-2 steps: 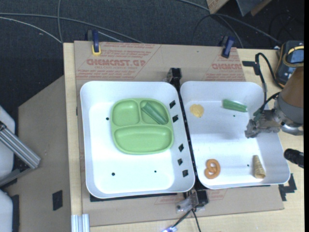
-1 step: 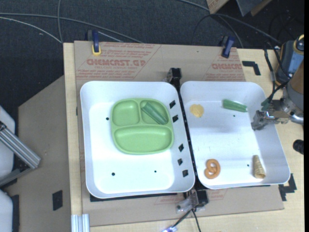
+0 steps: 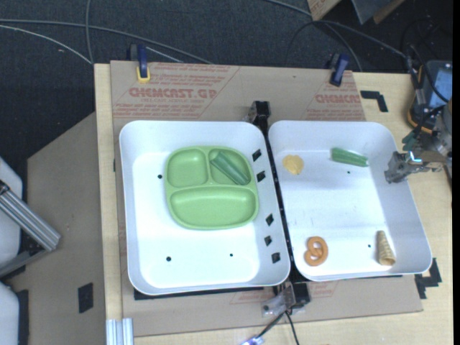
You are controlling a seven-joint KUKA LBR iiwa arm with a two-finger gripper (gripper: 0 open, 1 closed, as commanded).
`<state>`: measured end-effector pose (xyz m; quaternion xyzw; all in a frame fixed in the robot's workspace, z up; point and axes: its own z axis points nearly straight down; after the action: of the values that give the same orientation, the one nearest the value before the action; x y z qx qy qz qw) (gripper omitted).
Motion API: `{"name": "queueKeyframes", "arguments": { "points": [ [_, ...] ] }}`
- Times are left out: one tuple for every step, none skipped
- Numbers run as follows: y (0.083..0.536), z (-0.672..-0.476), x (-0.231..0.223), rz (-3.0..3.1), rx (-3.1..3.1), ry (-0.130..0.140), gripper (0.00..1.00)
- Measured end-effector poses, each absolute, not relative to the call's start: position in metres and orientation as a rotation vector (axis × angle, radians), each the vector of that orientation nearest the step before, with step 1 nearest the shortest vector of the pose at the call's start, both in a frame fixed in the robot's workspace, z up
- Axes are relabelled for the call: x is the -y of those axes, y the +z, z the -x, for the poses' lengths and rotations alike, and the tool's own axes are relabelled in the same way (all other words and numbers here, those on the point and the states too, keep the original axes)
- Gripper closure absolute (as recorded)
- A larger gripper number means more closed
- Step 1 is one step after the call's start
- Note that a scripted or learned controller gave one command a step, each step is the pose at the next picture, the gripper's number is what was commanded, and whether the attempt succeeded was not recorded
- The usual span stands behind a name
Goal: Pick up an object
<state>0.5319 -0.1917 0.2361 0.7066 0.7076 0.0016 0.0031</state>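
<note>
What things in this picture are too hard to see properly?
- Gripper, camera view: small and blurry at the right bin's edge; open or shut cannot be told.
- Arm, camera view: cut off by the right edge.
- Green piece in the green plate: too small to identify.

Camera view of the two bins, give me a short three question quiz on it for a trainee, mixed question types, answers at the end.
1. True or false: the green divided plate sits in the left bin.
2. Which item lies nearest the gripper? A) pretzel B) green pod in the right bin C) cone
3. Fill in: a green pod rests in the plate's upper ____ compartment.

Key: 1 true. 2 B. 3 right.
</note>
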Motion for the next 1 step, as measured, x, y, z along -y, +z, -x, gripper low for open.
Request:
{"name": "queueKeyframes", "arguments": {
  "points": [
    [0.2266,-0.5311,0.1313,-2.218,-2.232,0.002,1.0]
  ]
}}
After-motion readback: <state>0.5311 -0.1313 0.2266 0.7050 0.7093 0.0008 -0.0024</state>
